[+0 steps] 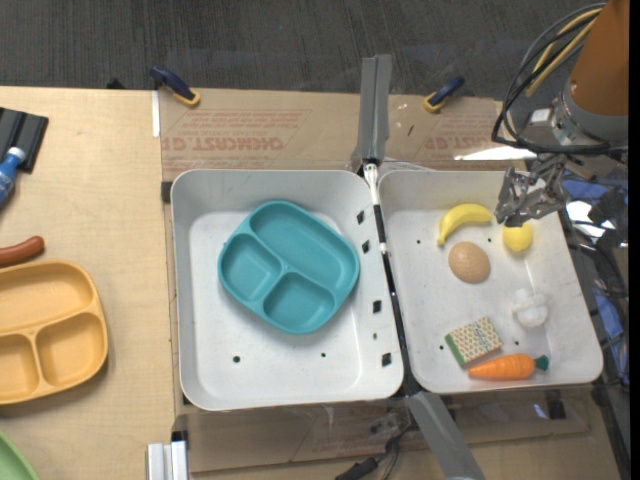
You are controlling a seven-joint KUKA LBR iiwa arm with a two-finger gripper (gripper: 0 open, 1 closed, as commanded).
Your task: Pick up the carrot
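The carrot (pixel 506 368), orange with a green stub at its right end, lies flat near the front edge of the right bin (pixel 430 368). My gripper (pixel 524 202) hangs at the far right of that bin, above the banana's right tip and a small yellow lemon (pixel 517 237). It is well away from the carrot, toward the back of the bin. Its dark fingers point down and nothing shows between them.
In the right bin lie a banana (pixel 462 219), a brown egg (pixel 468 262), a whitish lump (pixel 530 309) and a cracker-like block (pixel 473 340) just left of the carrot. A teal divided plate (pixel 288 266) sits in the left bin. An orange tray (pixel 50 333) rests on the bench at left.
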